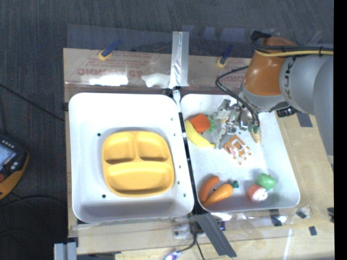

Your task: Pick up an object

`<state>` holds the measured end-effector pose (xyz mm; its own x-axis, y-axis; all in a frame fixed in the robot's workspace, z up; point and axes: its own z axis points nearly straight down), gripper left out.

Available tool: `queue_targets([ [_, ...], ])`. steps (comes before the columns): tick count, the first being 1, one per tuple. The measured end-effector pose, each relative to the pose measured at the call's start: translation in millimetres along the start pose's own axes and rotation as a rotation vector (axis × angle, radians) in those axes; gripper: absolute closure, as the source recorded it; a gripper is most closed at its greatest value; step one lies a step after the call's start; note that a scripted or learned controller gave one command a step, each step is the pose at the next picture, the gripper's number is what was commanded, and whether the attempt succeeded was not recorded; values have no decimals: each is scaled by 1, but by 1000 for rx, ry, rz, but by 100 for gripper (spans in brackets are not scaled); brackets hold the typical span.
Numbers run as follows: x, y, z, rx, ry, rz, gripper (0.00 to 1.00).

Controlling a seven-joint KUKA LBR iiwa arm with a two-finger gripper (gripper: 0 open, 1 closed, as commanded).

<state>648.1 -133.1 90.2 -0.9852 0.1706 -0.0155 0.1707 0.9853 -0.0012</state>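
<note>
Where dark carpet (32,47) surrounds it, bench (303,145) bears two bins (81,145)

**What we cannot make out**

We see the arm (303,80) cut off by the right edge of the frame, so its base stays out of sight. Its gripper (234,122), in the upper part of the right bin (282,161), is a tangle of metal too small and blurred for us to read. It covers part of the bin floor and the right end of the banana (198,138). The patterned card (237,149) below it is too fine to read. At the left edge, a dark device (10,161) is cropped. The print on the cardboard (108,68) at the top is blurred.
</note>
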Motion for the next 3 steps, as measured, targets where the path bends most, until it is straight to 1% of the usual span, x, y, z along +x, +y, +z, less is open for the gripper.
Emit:
queue_targets([
  [1, -1, 1, -10, 4, 0, -3, 100],
  [2, -1, 1, -10, 4, 1, -4, 0],
  [3, -2, 1, -18, 7, -1, -5, 100],
])
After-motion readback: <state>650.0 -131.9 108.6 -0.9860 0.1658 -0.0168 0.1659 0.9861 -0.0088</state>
